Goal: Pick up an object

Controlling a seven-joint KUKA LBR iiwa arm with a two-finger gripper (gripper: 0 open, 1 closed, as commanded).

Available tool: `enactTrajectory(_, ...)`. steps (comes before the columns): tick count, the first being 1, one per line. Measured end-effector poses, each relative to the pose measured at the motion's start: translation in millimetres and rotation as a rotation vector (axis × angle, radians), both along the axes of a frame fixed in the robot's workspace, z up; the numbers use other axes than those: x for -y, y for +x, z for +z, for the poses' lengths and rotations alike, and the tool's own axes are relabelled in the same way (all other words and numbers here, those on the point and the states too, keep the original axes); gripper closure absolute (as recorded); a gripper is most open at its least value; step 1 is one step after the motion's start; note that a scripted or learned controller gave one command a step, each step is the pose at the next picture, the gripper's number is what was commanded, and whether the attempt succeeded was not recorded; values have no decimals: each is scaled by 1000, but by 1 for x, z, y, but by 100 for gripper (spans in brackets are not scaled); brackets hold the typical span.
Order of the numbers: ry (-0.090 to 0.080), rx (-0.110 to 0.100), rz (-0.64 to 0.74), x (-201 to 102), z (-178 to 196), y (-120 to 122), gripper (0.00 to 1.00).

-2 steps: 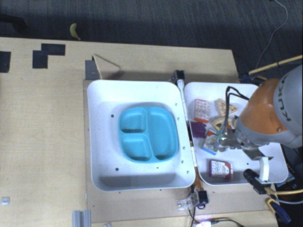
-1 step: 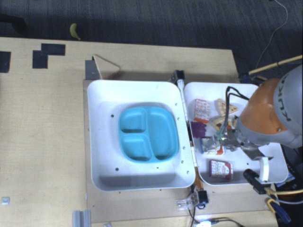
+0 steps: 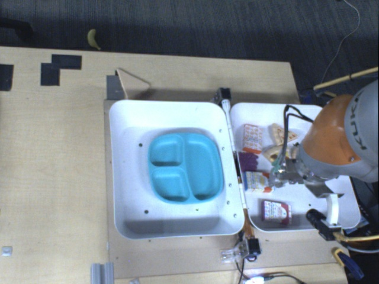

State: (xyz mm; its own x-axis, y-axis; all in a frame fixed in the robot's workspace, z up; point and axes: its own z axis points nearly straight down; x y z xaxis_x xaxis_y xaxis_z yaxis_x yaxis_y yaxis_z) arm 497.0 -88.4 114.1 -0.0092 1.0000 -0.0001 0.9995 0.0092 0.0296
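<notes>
My gripper (image 3: 279, 174) is low in the right bin (image 3: 349, 218), reaching in from the right under the arm's orange band (image 3: 329, 138). It hovers over a pale round item (image 3: 272, 154) and sits just right of a small blue and white box (image 3: 255, 181). A red and white patterned packet (image 3: 251, 136) lies at the bin's back left, with a beige crinkled item (image 3: 276, 132) beside it. A dark red packet (image 3: 276, 211) lies near the front edge. The wrist hides whatever lies under it.
The left bin (image 3: 127, 158) holds a light blue divided tray (image 3: 185, 167). A thin rail (image 3: 234, 158) separates the two bins. Black cables (image 3: 290, 114) loop over the right bin's back. The wooden bench (image 3: 53, 176) stretches to the left.
</notes>
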Motion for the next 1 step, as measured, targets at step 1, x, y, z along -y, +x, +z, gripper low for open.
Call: enactTrajectory(1,0,0,-1,0,0,0,0)
